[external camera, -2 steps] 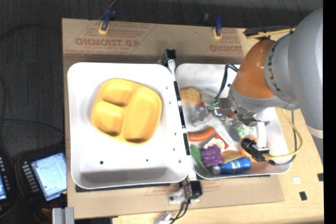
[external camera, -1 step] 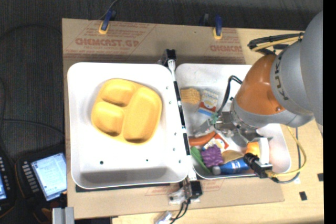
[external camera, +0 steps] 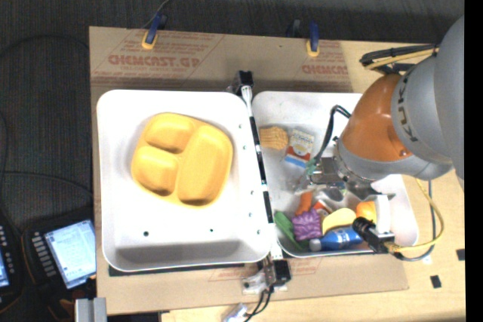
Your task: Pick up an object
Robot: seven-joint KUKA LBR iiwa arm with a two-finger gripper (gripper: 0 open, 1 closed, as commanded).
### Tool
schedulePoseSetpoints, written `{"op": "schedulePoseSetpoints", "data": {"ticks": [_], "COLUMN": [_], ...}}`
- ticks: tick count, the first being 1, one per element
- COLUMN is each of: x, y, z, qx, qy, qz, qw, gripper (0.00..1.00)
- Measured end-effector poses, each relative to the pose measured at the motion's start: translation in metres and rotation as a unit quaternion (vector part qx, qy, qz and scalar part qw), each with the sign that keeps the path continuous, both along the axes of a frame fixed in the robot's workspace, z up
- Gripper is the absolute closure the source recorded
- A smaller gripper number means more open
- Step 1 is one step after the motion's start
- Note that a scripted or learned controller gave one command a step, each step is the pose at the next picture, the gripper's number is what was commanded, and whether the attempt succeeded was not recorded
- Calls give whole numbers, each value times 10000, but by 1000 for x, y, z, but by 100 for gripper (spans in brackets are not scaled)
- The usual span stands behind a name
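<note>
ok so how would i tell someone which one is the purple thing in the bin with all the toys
Go to the right bin, the cluttered one under the arm. At its near edge sits the purple grape bunch, between a green piece and a yellow banana. It is the one purple, knobbly item there.

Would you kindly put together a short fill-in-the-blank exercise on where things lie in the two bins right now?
1. The yellow sectioned tray lies in the ____ bin of the camera view.
2. The purple grapes lie in the ____ bin.
3. The blue bottle lies along that bin's ____ edge, beside the grapes.
4. The arm's band above the wrist is coloured ____.

Missing words: left; right; bottom; orange
</note>
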State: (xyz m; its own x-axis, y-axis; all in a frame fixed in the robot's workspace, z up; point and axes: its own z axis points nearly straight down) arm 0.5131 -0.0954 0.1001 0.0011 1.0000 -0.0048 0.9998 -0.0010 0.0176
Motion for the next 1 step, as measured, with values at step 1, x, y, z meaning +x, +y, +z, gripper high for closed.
{"op": "schedulePoseSetpoints", "data": {"ticks": [1], "x": [14], "y": [56], "z": [97], "qx": [22], "qy": [77], "qz": [13], "qw": [10000], "gripper": [100]}}
